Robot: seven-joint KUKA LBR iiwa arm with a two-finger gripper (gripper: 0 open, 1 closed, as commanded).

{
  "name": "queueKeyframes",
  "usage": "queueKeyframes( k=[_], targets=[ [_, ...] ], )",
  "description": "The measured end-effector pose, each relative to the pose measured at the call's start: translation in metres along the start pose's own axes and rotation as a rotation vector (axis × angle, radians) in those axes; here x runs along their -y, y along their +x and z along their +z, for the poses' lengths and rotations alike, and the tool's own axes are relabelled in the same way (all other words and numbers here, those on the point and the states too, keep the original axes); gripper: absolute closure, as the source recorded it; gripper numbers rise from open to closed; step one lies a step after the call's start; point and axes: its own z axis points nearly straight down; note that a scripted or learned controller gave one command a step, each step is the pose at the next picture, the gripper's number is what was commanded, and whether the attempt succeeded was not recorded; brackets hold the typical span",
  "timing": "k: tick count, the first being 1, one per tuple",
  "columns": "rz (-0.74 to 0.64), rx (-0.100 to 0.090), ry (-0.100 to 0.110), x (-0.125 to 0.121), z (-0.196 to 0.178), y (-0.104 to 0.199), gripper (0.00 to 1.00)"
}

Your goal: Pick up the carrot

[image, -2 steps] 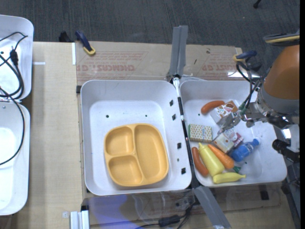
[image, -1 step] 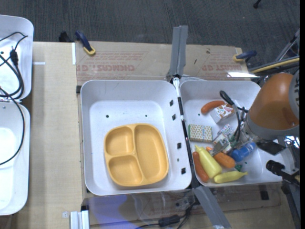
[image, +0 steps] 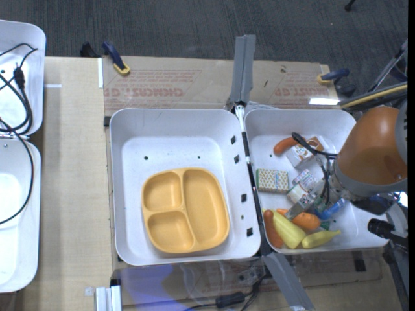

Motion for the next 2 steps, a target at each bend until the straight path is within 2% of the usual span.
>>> queueKeyframes(
  k=[1, 2],
  targets=[
    [0.002, -0.006, 0.001, -0.001, -0.008, 0.001, 1.0],
    [0.109, -0.023, 0.019, -0.028, -0.121, 0.052, 1.0]
  ],
)
